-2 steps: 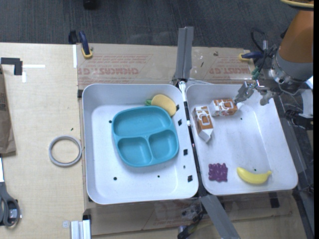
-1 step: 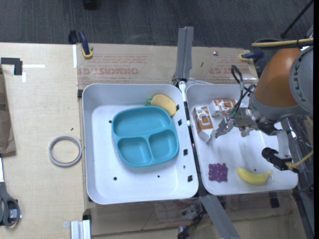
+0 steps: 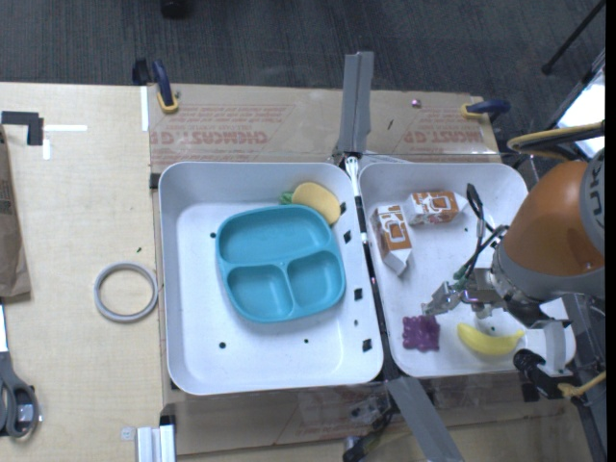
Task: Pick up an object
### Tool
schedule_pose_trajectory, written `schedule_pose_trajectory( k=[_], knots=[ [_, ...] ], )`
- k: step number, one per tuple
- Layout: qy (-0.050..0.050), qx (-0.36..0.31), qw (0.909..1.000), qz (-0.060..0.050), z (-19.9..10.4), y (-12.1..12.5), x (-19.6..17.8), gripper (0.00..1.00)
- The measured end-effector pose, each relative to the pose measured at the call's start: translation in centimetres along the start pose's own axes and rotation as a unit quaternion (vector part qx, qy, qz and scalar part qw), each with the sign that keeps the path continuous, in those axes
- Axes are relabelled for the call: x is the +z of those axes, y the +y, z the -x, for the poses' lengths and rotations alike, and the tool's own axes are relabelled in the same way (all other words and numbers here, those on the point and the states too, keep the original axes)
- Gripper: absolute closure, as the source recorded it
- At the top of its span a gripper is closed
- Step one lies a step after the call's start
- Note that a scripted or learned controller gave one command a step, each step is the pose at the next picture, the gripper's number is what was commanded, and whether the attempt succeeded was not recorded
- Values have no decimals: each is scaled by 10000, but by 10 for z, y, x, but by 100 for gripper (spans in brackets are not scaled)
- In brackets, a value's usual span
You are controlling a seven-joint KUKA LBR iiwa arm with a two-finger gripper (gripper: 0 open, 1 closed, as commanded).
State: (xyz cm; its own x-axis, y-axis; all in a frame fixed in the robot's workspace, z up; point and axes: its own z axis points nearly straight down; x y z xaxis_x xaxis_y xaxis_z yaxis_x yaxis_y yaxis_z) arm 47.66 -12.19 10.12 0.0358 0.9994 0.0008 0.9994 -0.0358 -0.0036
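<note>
A: Where's the pincer (image 3: 445,301)?
B: Lower right of frame, low in the right bin (image 3: 438,362). Can't tell whether it's wide or narrow.
A: Nearby things?
B: Purple grapes (image 3: 420,332) just below-left of it, banana (image 3: 489,341) to its lower right, both on the bin floor. Two cartons (image 3: 393,237) (image 3: 434,207) further up.
A: Left bin (image 3: 188,287)?
B: Blue divided plate (image 3: 280,263), a lemon (image 3: 317,199) at its upper right edge.
</note>
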Motion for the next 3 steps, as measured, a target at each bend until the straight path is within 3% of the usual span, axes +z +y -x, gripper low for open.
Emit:
schedule_pose_trajectory(
  k=[1, 2, 3],
  knots=[
    [-5, -694, 9976, 13, 57, 5, -57, 0],
    [30, -760, 9971, 25, 90, 105, 9, 0],
    [-5, -1356, 9908, 12, -3, 64, 9, 0]
  ],
)
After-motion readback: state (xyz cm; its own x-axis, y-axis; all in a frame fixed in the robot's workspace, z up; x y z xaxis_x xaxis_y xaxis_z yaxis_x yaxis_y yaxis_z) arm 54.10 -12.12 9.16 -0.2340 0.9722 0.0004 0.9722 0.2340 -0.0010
